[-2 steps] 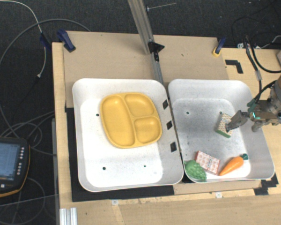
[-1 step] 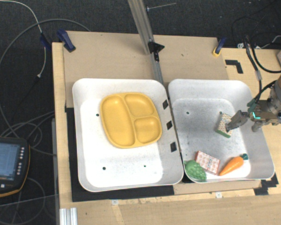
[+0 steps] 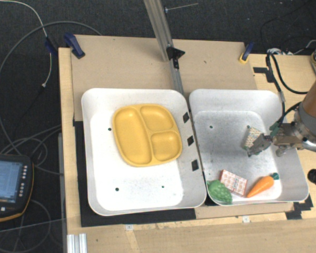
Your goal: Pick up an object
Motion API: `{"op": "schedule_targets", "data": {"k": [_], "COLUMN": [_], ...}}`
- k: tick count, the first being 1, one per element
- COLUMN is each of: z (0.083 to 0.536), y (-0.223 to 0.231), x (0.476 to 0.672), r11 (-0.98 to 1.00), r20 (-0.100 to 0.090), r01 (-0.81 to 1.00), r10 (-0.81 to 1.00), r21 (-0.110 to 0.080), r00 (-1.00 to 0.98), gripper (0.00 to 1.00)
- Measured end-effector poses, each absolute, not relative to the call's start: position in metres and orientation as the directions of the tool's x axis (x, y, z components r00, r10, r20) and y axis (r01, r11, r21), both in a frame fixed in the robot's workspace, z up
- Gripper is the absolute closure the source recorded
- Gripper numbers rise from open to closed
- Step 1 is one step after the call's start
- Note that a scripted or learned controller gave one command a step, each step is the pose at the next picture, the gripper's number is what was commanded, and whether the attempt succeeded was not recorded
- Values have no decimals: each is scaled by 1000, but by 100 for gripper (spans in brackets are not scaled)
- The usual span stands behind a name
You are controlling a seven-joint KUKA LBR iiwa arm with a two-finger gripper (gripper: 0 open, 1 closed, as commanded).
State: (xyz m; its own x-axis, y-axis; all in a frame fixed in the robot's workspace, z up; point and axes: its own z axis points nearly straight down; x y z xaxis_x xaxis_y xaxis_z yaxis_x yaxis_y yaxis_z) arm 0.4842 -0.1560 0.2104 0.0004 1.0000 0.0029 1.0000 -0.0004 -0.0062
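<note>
My gripper (image 3: 267, 148) hangs low over the right bin (image 3: 221, 107), toward its right side, and stands open with nothing between its fingers. A small beige patterned packet (image 3: 252, 136) lies just up and left of the left finger (image 3: 255, 147), touching or nearly touching it. Along the bin's front edge lie an orange carrot (image 3: 262, 185), a pink-and-white patterned packet (image 3: 233, 182) and a green leafy toy (image 3: 219, 191).
A yellow divided plate (image 3: 146, 134) sits in the left bin (image 3: 97, 183). A metal pole (image 3: 159, 20) slants up from between the bins at the back. Cables and a tablet (image 3: 8, 181) lie off the bench to the left.
</note>
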Motion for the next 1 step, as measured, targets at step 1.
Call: {"op": "schedule_targets", "data": {"k": [1], "z": [167], "y": [-152], "x": [481], "r11": [0], "r20": [3], "r01": [1000], "r10": [1000], "r21": [-7], "r00": [0], "gripper": [0]}}
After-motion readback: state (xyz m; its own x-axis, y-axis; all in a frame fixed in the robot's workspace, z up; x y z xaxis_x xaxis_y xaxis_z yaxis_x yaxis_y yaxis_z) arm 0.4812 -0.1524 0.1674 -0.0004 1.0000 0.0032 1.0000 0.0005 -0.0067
